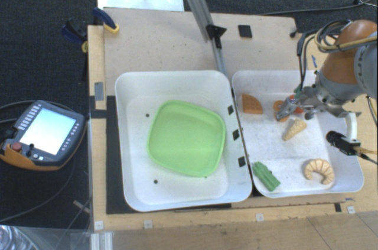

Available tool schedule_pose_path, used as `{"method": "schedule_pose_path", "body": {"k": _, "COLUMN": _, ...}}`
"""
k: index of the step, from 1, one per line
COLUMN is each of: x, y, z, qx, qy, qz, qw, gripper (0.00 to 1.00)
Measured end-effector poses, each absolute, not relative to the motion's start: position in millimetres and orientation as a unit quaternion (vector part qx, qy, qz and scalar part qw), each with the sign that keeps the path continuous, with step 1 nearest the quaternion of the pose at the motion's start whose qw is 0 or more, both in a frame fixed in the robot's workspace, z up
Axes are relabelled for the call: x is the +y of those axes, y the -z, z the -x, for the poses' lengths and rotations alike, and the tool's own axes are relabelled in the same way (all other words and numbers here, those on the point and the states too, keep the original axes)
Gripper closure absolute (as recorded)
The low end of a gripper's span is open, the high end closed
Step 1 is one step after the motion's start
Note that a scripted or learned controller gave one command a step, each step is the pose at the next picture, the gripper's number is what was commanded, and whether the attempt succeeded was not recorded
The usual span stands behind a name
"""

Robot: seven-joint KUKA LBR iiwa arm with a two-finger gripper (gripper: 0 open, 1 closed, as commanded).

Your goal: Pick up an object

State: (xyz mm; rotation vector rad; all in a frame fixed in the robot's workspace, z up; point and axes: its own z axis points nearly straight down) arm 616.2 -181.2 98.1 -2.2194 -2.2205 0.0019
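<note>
**Right bin: gripper low over orange piece**

Gripper (288, 111) sits at the far side of the right bin (354, 184), poised for a pick; its finger state cannot be told. A small orange object (279, 105) lies touching it, possibly between the tips. Nearby: toast-like wedge (252, 104), pale cone (295, 129), ridged croissant (319, 171), green block (266, 175). Left bin (133, 184): smooth green plate (186, 138).

We see two bins side by side: the left bin (133, 125) holds a plate (186, 138); the right bin (342, 181) holds a bread slice (251, 104) far left, a wedge (294, 129) centrally, a block (266, 175) near left, and a croissant (319, 171) near right.
</note>
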Motion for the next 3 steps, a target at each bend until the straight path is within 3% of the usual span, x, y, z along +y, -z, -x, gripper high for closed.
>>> {"method": "schedule_pose_path", "body": {"k": 1, "x": -182, "y": -111, "z": -617.3, "qx": -0.707, "qy": 0.0005, "qz": 0.707, "qw": -0.001, "gripper": 1.0}}
{"method": "schedule_pose_path", "body": {"k": 2, "x": -173, "y": -161, "z": -622.9, "qx": -0.708, "qy": 0.0015, "qz": 0.706, "qw": -0.002, "gripper": 1.0}}
{"method": "schedule_pose_path", "body": {"k": 3, "x": -174, "y": -214, "z": -613.8, "qx": -0.707, "qy": 0.0014, "qz": 0.707, "qw": -0.002, "gripper": 1.0}}
